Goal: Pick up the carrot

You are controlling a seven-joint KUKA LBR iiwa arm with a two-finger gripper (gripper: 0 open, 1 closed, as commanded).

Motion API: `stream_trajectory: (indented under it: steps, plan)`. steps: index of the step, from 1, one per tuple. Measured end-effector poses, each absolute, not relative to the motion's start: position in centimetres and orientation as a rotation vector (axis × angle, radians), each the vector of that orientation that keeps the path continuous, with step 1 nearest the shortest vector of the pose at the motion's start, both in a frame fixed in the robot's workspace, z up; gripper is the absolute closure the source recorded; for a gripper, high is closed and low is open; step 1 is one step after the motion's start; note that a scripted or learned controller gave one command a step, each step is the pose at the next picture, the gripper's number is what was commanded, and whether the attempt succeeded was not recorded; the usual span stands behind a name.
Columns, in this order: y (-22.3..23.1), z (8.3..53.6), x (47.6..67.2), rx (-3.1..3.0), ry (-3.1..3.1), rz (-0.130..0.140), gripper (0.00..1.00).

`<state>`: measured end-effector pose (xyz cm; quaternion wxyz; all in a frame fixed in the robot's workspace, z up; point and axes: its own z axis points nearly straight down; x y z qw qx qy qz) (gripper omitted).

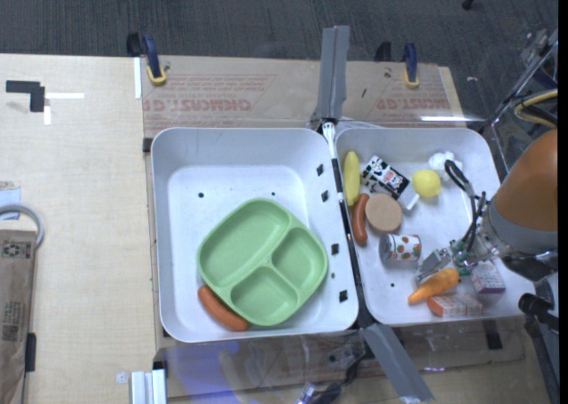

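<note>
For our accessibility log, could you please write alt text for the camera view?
A grey arm's two-finger gripper hovers at the top of an orange carrot in the right white bin, among small toy foods. The left white bin holds a green divided plate and an orange-red sausage.

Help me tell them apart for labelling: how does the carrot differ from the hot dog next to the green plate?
The carrot is bright orange and tapers to a point; the hot dog is reddish-orange with rounded ends. The carrot lies in the right bin by the end effector; the hot dog lies in the left bin against the green plate. Both lie flat, slanted.
</note>
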<state>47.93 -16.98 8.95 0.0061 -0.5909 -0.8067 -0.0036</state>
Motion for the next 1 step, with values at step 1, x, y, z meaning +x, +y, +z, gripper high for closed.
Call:
stream_trajectory:
  steps: [1]
  plan:
    - [-14.93,8.86,47.72,-2.062,-2.362,0.003,0.00]
